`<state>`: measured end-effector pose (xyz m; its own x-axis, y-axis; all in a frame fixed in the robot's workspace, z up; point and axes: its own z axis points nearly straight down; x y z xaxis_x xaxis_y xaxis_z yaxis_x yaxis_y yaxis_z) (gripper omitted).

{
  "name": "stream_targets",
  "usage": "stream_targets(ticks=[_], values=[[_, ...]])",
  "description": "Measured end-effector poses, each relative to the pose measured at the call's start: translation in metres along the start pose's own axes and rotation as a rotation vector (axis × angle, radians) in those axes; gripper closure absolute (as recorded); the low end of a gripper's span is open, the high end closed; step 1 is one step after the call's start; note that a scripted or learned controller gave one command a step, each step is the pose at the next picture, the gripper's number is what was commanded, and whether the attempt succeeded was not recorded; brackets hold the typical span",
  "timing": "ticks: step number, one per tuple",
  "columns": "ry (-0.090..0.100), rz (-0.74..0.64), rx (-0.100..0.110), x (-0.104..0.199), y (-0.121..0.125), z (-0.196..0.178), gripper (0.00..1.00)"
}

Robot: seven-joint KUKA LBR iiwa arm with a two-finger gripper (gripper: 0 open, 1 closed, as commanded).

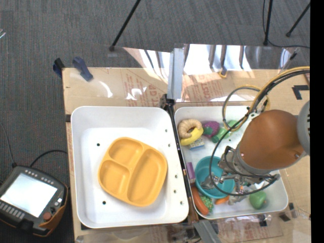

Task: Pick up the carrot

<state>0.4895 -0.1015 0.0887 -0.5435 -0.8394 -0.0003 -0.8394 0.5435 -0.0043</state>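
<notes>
The carrot (203, 204), orange with a green top, lies at the front left corner of the right bin (279, 187), just in front of a teal bowl (210, 175). My gripper (237, 187) hangs low over the front middle of that bin, to the right of the carrot and partly over the bowl's right side. The arm's orange band (269, 139) and cables cover much of the gripper from above. Nothing shows as held.
The right bin also holds a bagel (189, 126), a banana (194, 136), a purple toy (211, 131) and a green fruit (257, 200) at the front right. A yellow divided plate (133, 171) sits in the left bin (86, 130). A tablet (29, 196) lies at far left.
</notes>
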Motion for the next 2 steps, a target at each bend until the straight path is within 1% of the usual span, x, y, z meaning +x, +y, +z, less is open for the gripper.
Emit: stream_targets(ticks=[1, 2], values=[[0.0, -0.049, -0.005, 0.01, 0.009, 0.002, 0.0], [-0.004, 0.107, 0.002, 0.048, -0.1, -0.063, 0.0]])
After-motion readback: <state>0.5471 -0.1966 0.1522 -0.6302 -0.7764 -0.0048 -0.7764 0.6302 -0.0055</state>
